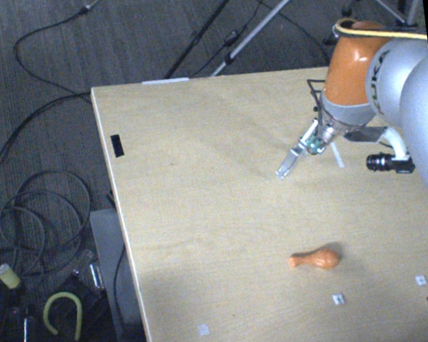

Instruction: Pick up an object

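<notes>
Orange toy [316,258], shaped a bit like a small gourd, is seen lying flat on the bare wood of the bench [203,207], near the front edge. The jaws [308,154] are held up above the bench, well apart from the toy and farther back. One long finger is pointed down to the left and one short one to the right, so the jaws look spread, and nothing is held between them. The reaching step seems not yet done. Next, the jaws need to be brought forward over the toy and lowered around it.
</notes>
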Controlling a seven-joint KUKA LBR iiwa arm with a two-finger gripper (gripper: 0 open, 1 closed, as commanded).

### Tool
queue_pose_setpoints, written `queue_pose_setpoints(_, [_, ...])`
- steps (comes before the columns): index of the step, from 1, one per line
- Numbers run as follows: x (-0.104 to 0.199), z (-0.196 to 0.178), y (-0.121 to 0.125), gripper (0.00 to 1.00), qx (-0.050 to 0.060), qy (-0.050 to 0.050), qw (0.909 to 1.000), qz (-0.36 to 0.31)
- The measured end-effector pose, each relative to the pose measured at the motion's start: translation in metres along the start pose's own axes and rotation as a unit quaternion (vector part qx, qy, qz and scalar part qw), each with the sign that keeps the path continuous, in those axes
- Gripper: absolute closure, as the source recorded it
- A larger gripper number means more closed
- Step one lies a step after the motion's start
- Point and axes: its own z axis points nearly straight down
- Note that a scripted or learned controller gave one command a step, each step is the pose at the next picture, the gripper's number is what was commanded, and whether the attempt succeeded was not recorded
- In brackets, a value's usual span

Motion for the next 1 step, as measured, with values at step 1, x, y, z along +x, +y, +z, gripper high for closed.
queue_pose_setpoints(1, [-0.0002, -0.0097, 0.0005, 1.0, -0.001, 0.0, 1.0, 0.001])
